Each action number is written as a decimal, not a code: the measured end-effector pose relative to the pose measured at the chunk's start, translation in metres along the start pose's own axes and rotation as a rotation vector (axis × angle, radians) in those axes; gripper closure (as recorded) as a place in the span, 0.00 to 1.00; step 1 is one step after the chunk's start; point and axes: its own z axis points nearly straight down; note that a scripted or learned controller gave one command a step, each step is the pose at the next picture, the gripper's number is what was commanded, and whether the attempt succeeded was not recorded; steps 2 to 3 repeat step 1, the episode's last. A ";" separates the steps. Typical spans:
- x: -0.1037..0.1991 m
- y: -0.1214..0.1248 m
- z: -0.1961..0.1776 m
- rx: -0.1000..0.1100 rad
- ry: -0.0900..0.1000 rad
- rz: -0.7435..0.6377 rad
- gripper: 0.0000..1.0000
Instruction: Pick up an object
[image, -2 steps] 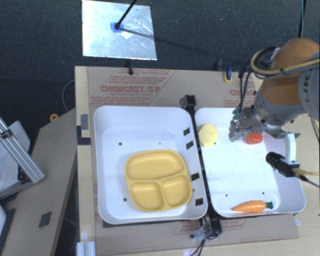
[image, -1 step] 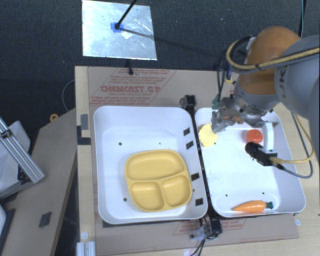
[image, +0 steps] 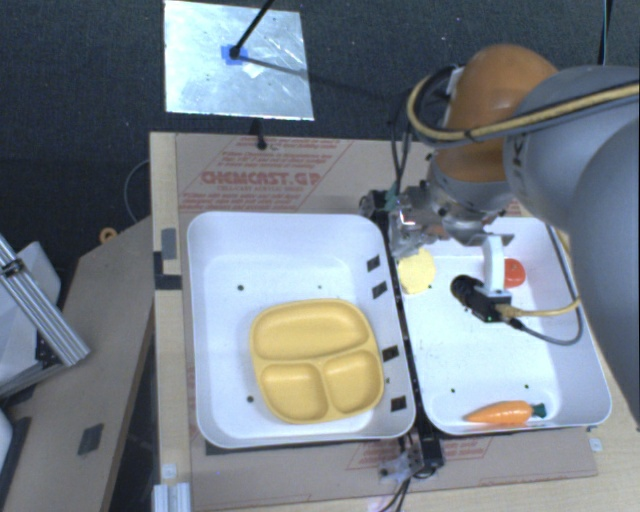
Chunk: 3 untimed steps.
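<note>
Arm over right bin (image: 575, 395), gripper (image: 415, 235) at its upper-left corner.
Gripper state: can't tell. Yellow disc (image: 417, 271) just below it; carrot (image: 498, 412) at bin's front edge.

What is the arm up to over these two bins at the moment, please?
The arm's gripper is low over the far left corner of the right bin, just above a yellow disc. A red piece and a toy carrot also lie there. The left bin holds a yellow divided tray.
</note>
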 end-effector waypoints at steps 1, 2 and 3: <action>0.055 0.007 0.011 0.000 0.000 0.000 1.00; 0.055 0.007 0.011 0.000 0.000 0.000 1.00; 0.055 0.007 0.011 0.000 0.000 0.000 1.00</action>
